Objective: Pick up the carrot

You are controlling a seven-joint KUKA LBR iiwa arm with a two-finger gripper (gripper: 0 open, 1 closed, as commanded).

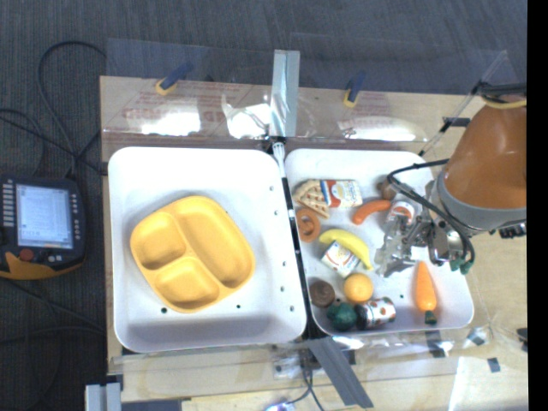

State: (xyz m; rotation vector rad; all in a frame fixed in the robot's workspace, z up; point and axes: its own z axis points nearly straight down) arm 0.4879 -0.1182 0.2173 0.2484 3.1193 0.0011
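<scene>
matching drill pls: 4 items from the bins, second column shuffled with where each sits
Items:
1. carrot
2. banana
3. yellow tray
4. orange

Places:
A. left bin, no other item with it
B. right bin, toward its right edge, below the gripper
C. right bin, just below the banana
D. right bin, about mid-bin, left of the gripper

Pairs: 1-B, 2-D, 3-A, 4-C

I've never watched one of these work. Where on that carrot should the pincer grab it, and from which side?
Probably across the thick orange middle of the carrot, coming straight down from above. It lies flat in the right bin, long axis running toward the near wall, green end nearest that wall. The pincer would close across its narrow width; its sides look free of neighbours.
</scene>
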